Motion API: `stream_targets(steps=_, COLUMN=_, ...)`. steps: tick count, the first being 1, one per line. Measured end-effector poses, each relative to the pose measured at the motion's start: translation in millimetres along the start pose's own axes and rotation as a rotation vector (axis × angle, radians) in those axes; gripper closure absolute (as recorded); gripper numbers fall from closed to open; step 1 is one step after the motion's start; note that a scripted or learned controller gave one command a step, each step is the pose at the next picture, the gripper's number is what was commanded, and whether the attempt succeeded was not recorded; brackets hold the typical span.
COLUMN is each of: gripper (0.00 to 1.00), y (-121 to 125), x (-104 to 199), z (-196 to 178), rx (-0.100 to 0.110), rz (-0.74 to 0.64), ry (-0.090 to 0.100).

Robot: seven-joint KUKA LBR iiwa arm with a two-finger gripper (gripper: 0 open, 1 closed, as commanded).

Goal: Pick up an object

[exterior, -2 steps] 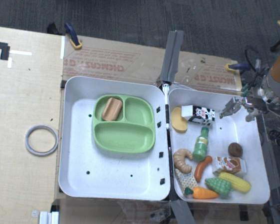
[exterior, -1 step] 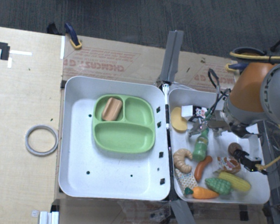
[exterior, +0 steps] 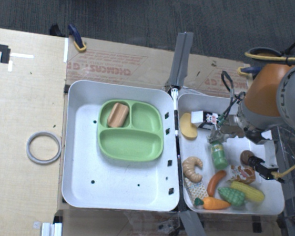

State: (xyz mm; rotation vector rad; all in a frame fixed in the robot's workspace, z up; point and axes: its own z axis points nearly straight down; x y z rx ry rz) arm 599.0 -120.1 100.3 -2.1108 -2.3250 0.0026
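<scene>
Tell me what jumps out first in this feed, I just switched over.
The green divided plate in the left bin stands out, with a tan bread-like piece in its upper-left compartment. The right bin holds a heap of toy food: croissant, carrot, corn. The gripper sits low over a green bottle there.

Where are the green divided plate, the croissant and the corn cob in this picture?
green divided plate (exterior: 133, 146): camera view, on its bare large front compartment.
croissant (exterior: 193, 168): camera view, on the middle of its curved body.
corn cob (exterior: 248, 191): camera view, on its yellow middle.
</scene>
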Motion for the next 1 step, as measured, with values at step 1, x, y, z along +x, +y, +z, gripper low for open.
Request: stream_targets(steps=1, gripper=1.00, y=43.4, x=68.4, z=-91.3, rx=-0.001, rz=0.086, ry=-0.001)
